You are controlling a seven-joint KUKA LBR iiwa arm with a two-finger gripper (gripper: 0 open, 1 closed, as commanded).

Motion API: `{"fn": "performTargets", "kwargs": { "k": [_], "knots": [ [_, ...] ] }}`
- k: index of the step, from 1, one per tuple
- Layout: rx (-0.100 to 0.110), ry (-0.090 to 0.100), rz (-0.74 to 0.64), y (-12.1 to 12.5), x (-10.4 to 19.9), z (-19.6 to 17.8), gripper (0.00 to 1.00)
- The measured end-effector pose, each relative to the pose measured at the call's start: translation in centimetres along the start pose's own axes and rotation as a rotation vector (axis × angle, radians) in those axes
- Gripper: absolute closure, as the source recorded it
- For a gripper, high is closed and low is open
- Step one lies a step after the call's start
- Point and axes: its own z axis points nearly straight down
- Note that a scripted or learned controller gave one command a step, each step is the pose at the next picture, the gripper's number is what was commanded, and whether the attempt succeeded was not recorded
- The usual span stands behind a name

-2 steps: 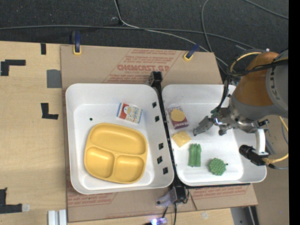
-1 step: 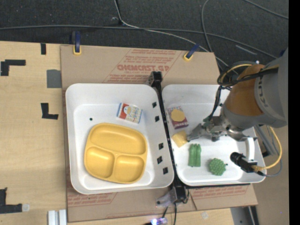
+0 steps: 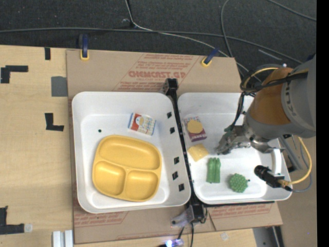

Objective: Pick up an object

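At the right of the frame the grey arm's two-finger gripper (image 3: 224, 144) hangs low over the right-hand shallow white bin (image 3: 216, 195); whether it is released or clenched cannot be told, and nothing is seen caught in it. Just left of it lie a pale yellow wedge-shaped block (image 3: 198, 153) and a purple-and-yellow snack packet (image 3: 195, 128); below sit a green upright plastic piece (image 3: 213, 170) and a green bumpy ball (image 3: 237, 182). The left-hand white bin (image 3: 82, 138) holds a yellow three-compartment plastic tray (image 3: 126, 167) and a small white carton (image 3: 141, 123). The likely trouble: the pieces crowd close, so a descent could nudge the wedge aside or close on bare floor between them.
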Motion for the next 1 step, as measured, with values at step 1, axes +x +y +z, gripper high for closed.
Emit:
{"fn": "performTargets", "kwargs": {
  "k": [1],
  "knots": [
    [-0.006,-0.001,0.000,0.69,0.30,-4.44,1.00]
  ]
}}
